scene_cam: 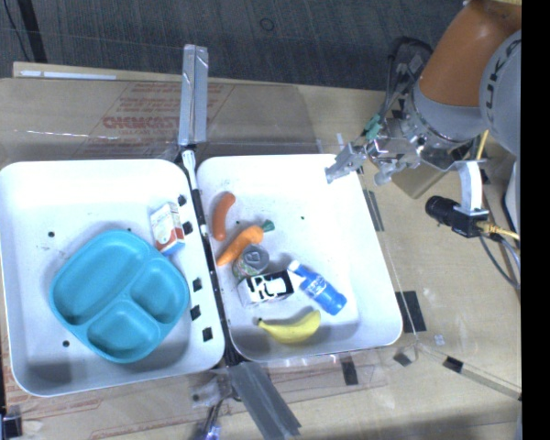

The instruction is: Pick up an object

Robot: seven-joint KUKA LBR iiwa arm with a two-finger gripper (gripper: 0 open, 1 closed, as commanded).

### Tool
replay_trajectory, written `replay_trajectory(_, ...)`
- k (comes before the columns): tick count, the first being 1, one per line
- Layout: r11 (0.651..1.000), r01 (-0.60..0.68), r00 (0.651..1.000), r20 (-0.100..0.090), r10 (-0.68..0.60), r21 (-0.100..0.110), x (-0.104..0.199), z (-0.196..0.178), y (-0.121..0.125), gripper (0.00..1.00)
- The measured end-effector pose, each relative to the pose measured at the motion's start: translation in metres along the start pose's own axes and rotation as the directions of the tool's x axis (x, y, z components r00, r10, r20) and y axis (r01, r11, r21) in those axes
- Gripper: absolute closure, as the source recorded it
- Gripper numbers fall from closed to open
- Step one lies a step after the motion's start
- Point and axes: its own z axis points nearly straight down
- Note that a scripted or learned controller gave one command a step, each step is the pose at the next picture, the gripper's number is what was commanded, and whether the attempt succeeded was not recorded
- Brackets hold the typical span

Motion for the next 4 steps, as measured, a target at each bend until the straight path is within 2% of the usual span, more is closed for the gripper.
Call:
replay_trajectory(1, 0.998, -0.058, 0.998, -0.001, 0.058, 0.002, 0.01, 0.131, -0.064, 0.0)
replay_trajectory(2, 1.0, 0.03, 1.0, -0.001, -0.03, -0.002, -0.009, 0.189, -0.088, 0.0)
replay_trajectory(3, 0.999, 0.036, 0.999, -0.001, -0.036, -0.001, -0.009, 0.18, -0.087, 1.0)
replay_trajectory(4, 0.975, -0.222, 0.975, -0.001, 0.222, -0.004, 0.019, 0.099, -0.076, 1.0)
